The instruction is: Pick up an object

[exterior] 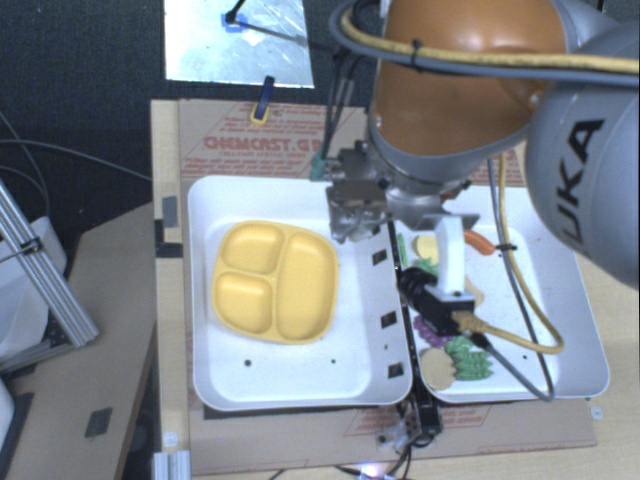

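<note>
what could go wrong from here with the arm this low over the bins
The gripper sits at the left bin's upper right corner, beside the yellow divided plate, so it may close on nothing or catch the bin wall. The small items in the right bin lie crowded under the arm and its yellow cable, which could drag through them.

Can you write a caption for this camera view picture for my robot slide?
Grey-and-orange arm reaching over two white bins, a yellow divided plate in the left one.

Dark carpet floor (80, 58) at far left w/ shiny foil sheet (240, 28); cardboard sheet (260, 143) on tan bench (90, 298).
</note>
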Controlling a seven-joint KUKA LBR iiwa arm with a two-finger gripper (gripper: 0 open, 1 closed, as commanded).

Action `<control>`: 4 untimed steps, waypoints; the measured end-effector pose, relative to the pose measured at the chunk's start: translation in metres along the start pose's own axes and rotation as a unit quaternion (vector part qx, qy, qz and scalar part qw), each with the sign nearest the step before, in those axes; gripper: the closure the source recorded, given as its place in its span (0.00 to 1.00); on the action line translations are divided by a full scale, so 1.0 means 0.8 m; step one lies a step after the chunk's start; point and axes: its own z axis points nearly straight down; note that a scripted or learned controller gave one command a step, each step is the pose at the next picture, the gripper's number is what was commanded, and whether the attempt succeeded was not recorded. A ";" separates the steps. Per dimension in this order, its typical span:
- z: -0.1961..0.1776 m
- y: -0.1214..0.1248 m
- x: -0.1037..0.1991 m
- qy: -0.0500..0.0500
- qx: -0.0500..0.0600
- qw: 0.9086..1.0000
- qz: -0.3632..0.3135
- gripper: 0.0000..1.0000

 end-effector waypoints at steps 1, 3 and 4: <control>-0.013 0.001 0.000 0.000 -0.001 1.000 -0.003 1.00; -0.040 0.003 0.000 0.001 -0.003 1.000 -0.009 1.00; -0.054 0.003 0.000 0.001 -0.004 1.000 -0.012 1.00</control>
